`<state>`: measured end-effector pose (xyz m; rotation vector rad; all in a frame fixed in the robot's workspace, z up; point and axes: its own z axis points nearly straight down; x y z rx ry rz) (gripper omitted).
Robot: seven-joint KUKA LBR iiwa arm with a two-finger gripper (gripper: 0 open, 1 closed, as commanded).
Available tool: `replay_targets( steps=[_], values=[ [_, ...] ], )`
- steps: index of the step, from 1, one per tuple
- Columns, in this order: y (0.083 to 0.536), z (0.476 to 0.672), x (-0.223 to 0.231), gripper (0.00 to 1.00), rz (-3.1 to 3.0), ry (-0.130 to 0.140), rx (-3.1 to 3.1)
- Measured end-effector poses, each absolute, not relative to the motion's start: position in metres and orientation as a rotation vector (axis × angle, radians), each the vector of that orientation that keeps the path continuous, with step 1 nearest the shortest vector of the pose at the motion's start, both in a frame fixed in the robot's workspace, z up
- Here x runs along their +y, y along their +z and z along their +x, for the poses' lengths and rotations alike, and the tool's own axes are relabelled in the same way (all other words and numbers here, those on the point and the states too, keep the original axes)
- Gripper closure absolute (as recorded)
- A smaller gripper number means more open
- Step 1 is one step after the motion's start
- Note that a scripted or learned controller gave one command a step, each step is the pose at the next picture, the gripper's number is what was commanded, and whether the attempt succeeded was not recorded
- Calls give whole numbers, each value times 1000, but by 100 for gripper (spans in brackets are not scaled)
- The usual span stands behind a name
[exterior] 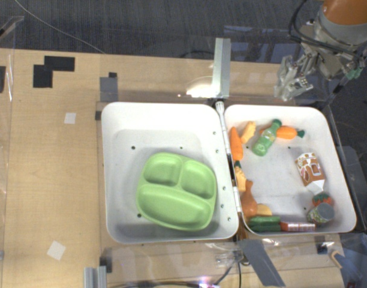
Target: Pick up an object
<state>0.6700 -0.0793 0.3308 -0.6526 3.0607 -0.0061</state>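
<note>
Grey two-finger gripper (pixel 293 83) hovers above right white bin's (pixel 333 137) far edge, nothing held, finger spread unclear. Green plastic bottle (pixel 265 141) lies below-left, well apart.

A single fixed camera sits above a pale wooden bench (pixel 45 179) and looks down on it at a slant, with the far edge of the bench and a dark carpeted floor (pixel 141 11) along the top of the picture. It stands far enough back to take in both shallow white plastic bins, the left bin (pixel 120 125) and the right bin (pixel 330 137), side by side near the middle. The grey robot arm with an orange band (pixel 345 8) enters at the upper right corner.
</note>
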Motion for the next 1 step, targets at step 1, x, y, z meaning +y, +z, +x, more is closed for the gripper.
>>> replay_targets(
  steps=[1],
  values=[
    [249, 593, -155, 100, -1139, -4, 2924]
  ],
)
